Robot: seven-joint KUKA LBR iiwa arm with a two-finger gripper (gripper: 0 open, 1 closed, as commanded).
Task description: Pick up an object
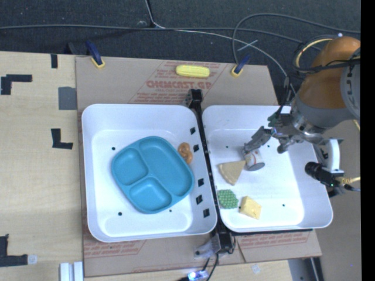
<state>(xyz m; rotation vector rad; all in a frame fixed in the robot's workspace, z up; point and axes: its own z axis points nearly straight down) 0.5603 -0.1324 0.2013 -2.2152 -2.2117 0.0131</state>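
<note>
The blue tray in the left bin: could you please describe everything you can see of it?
The blue tray is a light-blue, plastic-looking plate with three compartments and rounded corners. It lies flat, turned at an angle, on the floor of the left bin. A small brown object sits at its upper right edge, seemingly touching it.

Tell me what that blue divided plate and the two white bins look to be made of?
The blue divided plate looks like moulded plastic: even colour, rounded compartments, soft sheen. The left white bin and the right white bin also look like plastic, smooth and slightly glossy with rounded corners, though coated metal can't be excluded.
</note>
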